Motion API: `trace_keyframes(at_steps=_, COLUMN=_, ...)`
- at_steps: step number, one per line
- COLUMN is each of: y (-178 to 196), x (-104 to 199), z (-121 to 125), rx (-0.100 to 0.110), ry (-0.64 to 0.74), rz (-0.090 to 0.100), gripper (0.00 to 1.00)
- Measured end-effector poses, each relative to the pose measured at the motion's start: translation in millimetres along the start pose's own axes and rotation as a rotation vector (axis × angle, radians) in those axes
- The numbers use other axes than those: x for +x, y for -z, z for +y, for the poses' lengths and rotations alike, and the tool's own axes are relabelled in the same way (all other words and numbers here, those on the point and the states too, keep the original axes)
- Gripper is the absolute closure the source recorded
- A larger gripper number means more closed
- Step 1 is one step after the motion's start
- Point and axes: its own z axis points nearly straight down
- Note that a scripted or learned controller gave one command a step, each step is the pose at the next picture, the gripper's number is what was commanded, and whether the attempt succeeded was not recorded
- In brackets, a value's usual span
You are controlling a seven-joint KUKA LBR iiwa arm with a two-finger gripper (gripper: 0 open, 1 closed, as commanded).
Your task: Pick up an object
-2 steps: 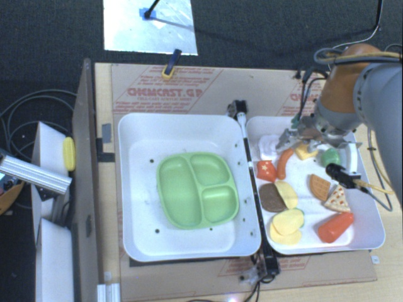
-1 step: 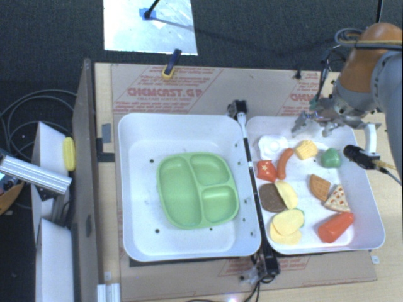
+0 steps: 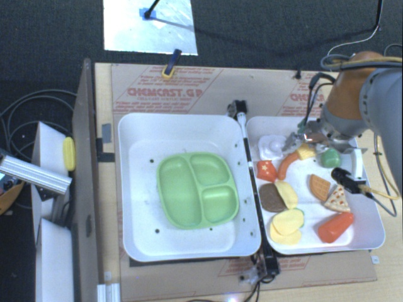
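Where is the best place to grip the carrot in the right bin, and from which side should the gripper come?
Probably the carrot's thick middle, from above, fingers across its width. It lies flat and slanted near the bin's front right corner, with space on both long sides; the pizza slice lies close behind.

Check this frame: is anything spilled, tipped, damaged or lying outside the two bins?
Nothing stands out. The green divided plate lies flat in the left bin. The toy foods sit loosely piled inside the right bin, none over its rim.
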Motion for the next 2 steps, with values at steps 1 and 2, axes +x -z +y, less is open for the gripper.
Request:
trace_keyframes(at_steps=1, y=16, x=-3, z=4, rx=-0.008, ry=0.0, rz=-0.003, gripper=1.0)
trace_keyframes(at_steps=2, y=69, x=-62, z=-13, rx=0.014, ry=-0.006, rz=0.007, gripper=1.0)
